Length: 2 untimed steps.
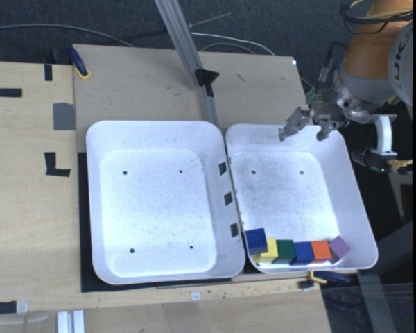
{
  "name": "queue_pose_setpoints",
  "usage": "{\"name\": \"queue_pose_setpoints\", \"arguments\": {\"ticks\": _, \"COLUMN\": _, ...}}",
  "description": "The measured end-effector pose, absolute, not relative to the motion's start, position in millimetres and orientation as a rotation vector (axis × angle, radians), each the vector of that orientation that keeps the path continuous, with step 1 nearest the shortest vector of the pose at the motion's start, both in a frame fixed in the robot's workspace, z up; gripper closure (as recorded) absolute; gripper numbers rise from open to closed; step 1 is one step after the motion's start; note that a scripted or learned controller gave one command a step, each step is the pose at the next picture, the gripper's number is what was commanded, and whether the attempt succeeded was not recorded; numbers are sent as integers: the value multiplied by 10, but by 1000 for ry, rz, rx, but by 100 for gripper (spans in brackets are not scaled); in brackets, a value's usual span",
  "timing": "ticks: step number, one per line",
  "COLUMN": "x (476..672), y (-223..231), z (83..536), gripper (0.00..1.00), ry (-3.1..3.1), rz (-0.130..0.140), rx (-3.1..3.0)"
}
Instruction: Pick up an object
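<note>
The gripper [306,125] hangs over the far rim of the right bin [353,186], fingers spread apart with nothing between them. The blocks lie well apart from it, against the bin's near wall, in a row whose long axis runs along that wall: a blue block [255,239] stacked on a yellow block [267,252], then a green block [285,249], another blue [304,252], an orange block [321,250] and a purple block [339,246] tilted at the right end.
</note>
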<state>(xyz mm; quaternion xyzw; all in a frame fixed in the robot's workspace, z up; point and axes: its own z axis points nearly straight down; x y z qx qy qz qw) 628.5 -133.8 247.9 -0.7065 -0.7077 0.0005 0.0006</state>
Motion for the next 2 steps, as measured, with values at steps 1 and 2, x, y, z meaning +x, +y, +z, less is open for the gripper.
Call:
{"name": "queue_pose_setpoints", "arguments": {"ticks": 1, "x": 6219, "y": -1439, "z": 1512, "gripper": 0, "ry": -2216, "rz": 11, "rx": -2216}}
{"name": "queue_pose_setpoints", "arguments": {"ticks": 2, "x": 6051, "y": -1975, "z": 1693, "gripper": 0, "ry": -2219, "rz": 4, "rx": -2226}}
